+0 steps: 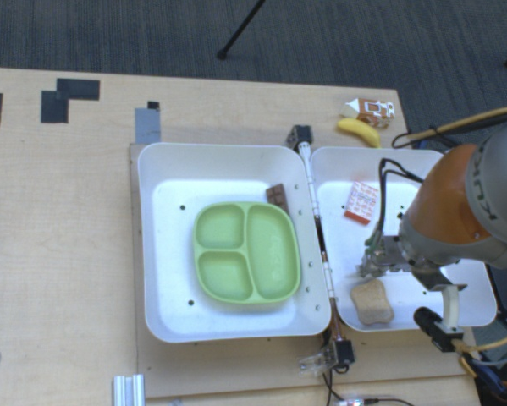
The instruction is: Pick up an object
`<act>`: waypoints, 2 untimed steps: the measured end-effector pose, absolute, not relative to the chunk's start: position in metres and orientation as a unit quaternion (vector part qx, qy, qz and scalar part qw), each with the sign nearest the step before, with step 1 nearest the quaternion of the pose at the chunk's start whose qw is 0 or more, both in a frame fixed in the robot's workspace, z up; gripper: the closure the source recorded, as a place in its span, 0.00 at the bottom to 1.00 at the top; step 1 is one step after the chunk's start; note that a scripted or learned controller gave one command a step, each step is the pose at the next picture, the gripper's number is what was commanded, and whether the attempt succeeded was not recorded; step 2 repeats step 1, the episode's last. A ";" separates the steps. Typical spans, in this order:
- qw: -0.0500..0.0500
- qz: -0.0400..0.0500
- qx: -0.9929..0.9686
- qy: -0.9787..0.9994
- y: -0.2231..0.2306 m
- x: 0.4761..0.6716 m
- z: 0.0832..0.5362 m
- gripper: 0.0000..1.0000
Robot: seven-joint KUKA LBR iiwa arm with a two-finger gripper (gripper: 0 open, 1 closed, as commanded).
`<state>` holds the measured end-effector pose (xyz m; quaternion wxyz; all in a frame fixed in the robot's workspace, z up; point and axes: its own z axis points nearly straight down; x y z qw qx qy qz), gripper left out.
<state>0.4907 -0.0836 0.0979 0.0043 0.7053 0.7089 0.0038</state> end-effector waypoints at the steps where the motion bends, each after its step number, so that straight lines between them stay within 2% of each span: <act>1: 0.004 0.004 0.706 0.709 -0.084 0.491 0.098 0.00; 2: 0.004 0.004 0.706 0.709 -0.084 0.491 0.098 0.00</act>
